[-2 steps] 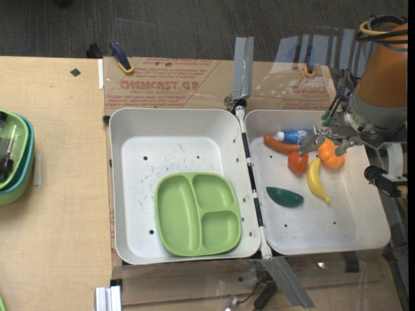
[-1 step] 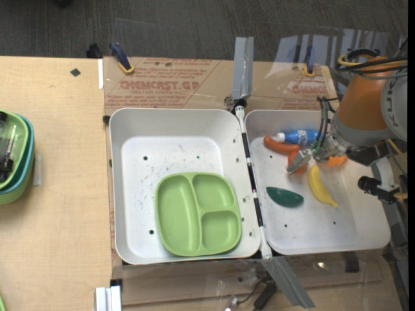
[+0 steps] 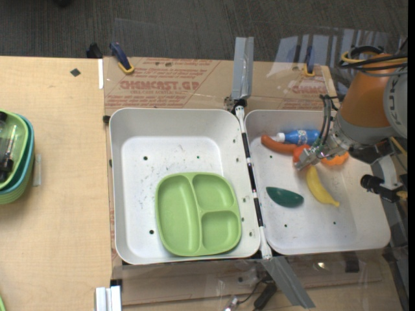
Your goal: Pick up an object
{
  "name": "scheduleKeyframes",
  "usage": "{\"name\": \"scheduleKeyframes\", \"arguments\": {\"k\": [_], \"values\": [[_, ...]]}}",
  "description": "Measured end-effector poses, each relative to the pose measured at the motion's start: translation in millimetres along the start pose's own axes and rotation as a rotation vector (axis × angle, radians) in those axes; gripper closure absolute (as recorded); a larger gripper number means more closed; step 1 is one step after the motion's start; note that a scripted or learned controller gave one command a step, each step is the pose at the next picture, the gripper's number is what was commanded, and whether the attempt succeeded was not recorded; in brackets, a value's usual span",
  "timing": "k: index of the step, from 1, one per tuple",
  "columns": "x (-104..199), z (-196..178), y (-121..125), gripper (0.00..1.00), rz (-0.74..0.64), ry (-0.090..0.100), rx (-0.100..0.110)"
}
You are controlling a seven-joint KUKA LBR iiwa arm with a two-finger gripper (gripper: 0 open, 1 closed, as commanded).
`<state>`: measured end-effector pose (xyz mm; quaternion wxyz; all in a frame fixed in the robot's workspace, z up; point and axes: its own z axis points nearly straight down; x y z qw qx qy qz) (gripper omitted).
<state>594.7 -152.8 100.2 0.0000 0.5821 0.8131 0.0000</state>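
Camera view, from above the bench, has the right bin (image 3: 363, 238) holding four loose things: one curved yellow banana (image 3: 320, 186), one long orange carrot-like piece (image 3: 280, 145) lying against one blue and white tube (image 3: 299, 136), and one dark green oval piece (image 3: 285, 197) a little apart toward the front. Over the orange piece and the banana's upper end hangs the gripper (image 3: 310, 157), low in the bin, and from here I cannot tell its grip or whether it has hold of anything. Beside it, the left bin (image 3: 130, 141) carries one light green divided plate (image 3: 198, 213), both bins sitting on brown printed cardboard (image 3: 162, 83) on a pale wooden bench (image 3: 52, 238), with dark grey floor (image 3: 194, 11) beyond.
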Motion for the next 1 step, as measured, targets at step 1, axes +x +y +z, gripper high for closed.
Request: {"name": "scheduleKeyframes", "arguments": {"k": [1], "values": [[-57.6, 11.2, 43.6, 1.0, 0.018, 0.022, 0.022]]}}
